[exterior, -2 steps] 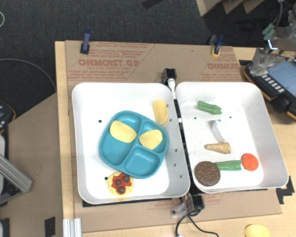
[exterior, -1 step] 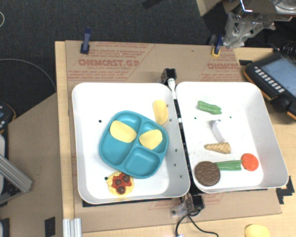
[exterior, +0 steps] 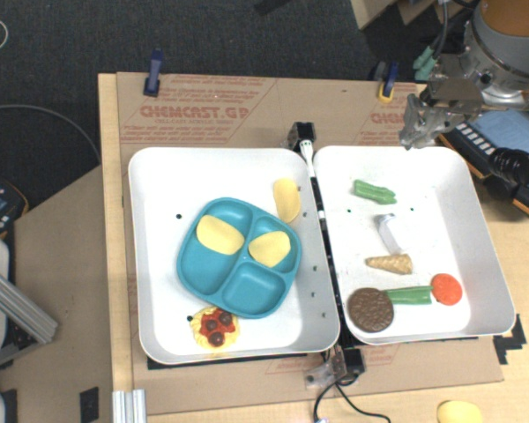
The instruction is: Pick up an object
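Note:
The right bin (exterior: 476, 236) holds a green bean pod (exterior: 373, 191), a small grey-white piece (exterior: 389, 233), a tan cone (exterior: 390, 263), a brown round patty (exterior: 370, 309) and a green stalk (exterior: 409, 295) beside a red-orange ball (exterior: 447, 289). My gripper (exterior: 420, 127) hangs over the far edge of the right bin, above and to the right of the bean pod, with nothing seen between its fingers. In the left bin (exterior: 150, 236) a blue divided tray (exterior: 238, 276) carries two yellow pieces (exterior: 219, 234). A yellow piece (exterior: 286, 198) lies beside the tray.
A small pizza-like piece with red dots (exterior: 213, 326) lies at the left bin's near edge. Blue (exterior: 152, 67) and yellow (exterior: 387, 82) clamps hold the cardboard sheet at the back. A black divider clip (exterior: 301, 136) sits between the bins. Cables and dark floor lie to the left.

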`<state>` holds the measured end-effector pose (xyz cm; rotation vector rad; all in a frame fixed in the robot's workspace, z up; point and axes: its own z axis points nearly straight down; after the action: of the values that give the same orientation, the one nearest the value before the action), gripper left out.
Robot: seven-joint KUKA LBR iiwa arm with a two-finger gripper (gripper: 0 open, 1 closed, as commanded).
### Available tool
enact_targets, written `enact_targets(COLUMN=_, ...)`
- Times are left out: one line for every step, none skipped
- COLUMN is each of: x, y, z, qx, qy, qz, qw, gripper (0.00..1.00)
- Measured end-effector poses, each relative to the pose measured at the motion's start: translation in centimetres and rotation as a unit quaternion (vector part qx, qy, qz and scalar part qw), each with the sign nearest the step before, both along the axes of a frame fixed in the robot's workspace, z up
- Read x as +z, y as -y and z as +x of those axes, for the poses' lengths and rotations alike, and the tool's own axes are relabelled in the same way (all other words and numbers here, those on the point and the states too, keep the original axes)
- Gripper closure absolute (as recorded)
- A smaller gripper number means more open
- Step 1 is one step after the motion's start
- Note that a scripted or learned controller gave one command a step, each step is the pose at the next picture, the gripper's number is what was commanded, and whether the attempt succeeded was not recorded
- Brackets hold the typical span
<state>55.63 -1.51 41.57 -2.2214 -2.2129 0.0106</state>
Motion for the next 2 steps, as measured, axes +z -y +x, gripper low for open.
enact_targets(x=-2.8, y=0.1, z=-2.0, qx=0.001, qy=0.002, qz=0.0004, qw=1.0000, gripper=1.00)
enact_targets(x=-5.4, y=-1.3, z=-4.3, qx=0.002, qy=0.002, qz=0.0007, qw=1.0000, gripper=1.00)
